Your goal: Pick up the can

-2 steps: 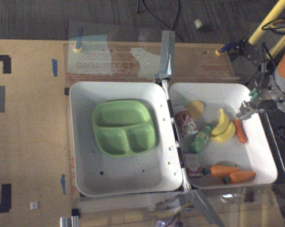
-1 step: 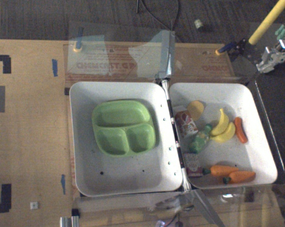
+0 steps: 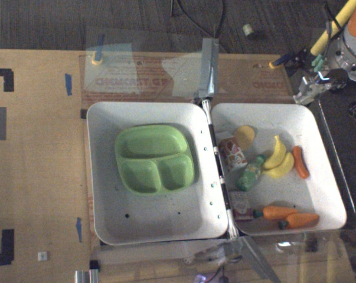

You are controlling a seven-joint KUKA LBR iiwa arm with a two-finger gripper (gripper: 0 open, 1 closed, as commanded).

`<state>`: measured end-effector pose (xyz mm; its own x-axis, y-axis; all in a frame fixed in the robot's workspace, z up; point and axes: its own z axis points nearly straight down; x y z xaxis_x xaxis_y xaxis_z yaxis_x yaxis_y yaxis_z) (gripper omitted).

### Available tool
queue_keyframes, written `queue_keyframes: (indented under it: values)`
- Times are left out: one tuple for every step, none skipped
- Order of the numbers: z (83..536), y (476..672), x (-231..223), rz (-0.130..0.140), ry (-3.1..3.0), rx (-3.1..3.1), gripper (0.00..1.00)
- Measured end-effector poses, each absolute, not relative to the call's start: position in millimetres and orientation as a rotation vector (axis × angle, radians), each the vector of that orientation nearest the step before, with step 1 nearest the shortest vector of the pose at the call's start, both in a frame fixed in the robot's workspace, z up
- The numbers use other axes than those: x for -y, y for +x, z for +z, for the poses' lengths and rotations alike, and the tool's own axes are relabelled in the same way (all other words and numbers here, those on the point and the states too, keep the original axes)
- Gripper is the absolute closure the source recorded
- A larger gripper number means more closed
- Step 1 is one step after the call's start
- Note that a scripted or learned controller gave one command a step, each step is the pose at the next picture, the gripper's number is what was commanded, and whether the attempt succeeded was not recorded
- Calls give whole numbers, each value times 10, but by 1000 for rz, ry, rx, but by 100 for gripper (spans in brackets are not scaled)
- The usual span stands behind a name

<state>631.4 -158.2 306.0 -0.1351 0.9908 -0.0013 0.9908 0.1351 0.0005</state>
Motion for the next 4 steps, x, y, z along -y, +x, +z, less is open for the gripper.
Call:
queue_keyframes:
  values:
    - [3607, 6086, 2016, 1, 1723, -2617, 100]
    - [3651, 5734, 2239, 1, 1221, -2890, 100]
    - [3559, 5332, 2232, 0, 335, -3119, 100]
    - [3950, 4961, 2238, -4, -165, -3127, 100]
